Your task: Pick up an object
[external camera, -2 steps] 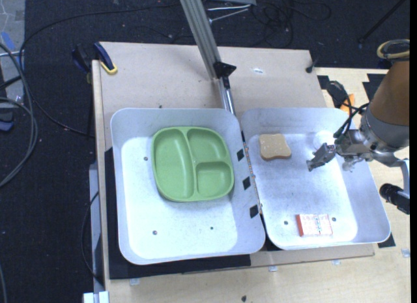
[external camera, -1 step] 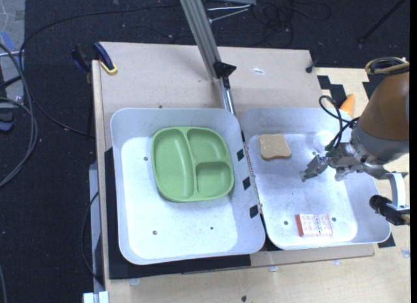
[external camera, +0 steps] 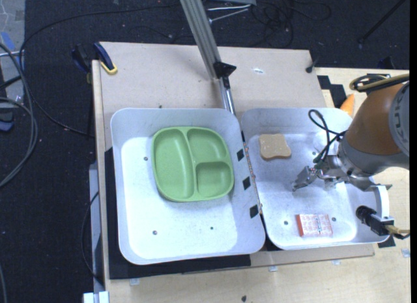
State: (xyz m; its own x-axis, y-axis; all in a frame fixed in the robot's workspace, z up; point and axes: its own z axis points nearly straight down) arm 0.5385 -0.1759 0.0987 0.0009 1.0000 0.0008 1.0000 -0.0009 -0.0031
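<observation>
Hovering low over the middle of the right white bin [external camera: 339,233], the two-finger gripper [external camera: 303,181] has its thin fingers spread and nothing between them. A tan bread-slice-shaped toy [external camera: 274,146] lies toward the bin's far left corner — apart from the fingers. A small flat red-and-white packet [external camera: 315,225] lies by the near edge. A green divided plastic plate [external camera: 193,163] rests in the left white bin [external camera: 137,230], toward its far edge.
</observation>
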